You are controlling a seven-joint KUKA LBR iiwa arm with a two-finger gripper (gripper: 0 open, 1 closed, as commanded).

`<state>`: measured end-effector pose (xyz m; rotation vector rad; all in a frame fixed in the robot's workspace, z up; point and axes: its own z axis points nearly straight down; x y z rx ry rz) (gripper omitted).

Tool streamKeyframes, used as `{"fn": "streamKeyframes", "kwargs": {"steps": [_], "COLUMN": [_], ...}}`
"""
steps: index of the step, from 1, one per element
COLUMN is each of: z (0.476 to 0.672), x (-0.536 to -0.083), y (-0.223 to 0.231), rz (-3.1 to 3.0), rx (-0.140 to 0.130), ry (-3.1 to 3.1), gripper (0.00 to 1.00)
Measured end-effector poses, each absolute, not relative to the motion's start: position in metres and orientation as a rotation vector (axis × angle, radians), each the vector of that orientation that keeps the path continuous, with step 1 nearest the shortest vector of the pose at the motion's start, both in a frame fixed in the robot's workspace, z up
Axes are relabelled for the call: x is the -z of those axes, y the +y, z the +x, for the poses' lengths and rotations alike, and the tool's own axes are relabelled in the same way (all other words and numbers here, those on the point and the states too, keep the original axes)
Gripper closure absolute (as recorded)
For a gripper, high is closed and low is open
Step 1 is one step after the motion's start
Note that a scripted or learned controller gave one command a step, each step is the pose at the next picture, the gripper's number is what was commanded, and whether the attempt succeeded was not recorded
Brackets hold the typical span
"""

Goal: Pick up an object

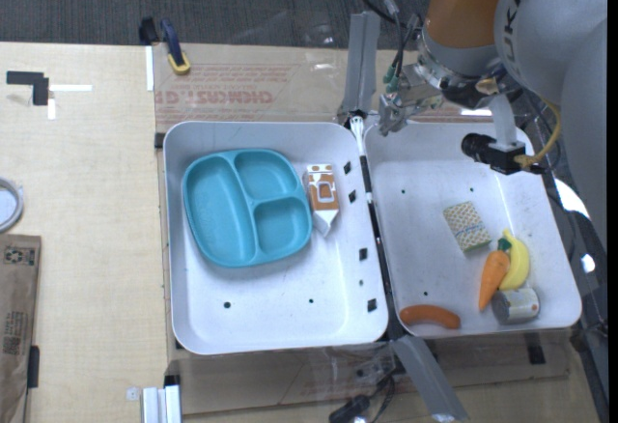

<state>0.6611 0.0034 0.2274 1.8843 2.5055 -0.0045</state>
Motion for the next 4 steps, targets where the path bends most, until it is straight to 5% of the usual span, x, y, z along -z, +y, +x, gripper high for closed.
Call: {"fn": "streamKeyframes", "kwargs": {"steps": [2,3,4], "z": [0.662,0.662,0.554], "x": [-0.245,-0.245,-0.310], "y": [0.002,0.002,-0.023], "rz": [1.878,1.878,1.612], "rx": [0.006,0.006,0.002], "ry": [2.507,2.507,2.696], "gripper": [1.00,0.00,0.00]}}
